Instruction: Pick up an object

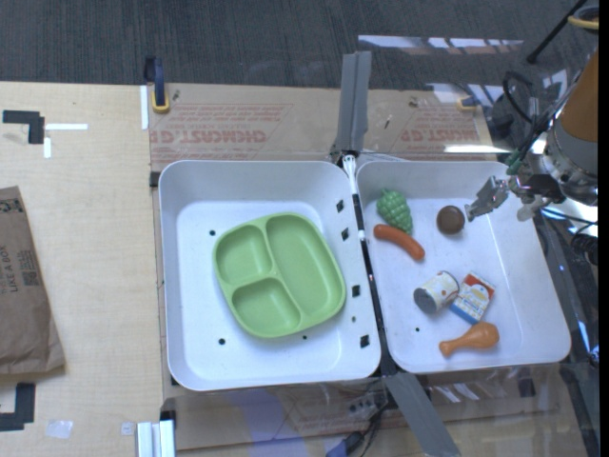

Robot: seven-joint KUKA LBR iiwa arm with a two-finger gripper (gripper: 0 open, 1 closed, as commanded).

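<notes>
Orange plastic catches our eye nearest the camera: a toy drumstick (470, 339) lies in the right bin (533, 350), its long axis running left to right, fat end to the right. Just above it we see a small can (437, 291) on its side, touching a white, blue and red carton (472, 299). Further back, an orange sausage (400, 242) slants from upper left to lower right, beside a green bumpy toy (394, 209). A brown ball (450, 220) sits near the gripper (492, 198), whose fingers seem spread with nothing between them, though they blur together. In the left bin (181, 284) rests a green divided plate (279, 274).
</notes>
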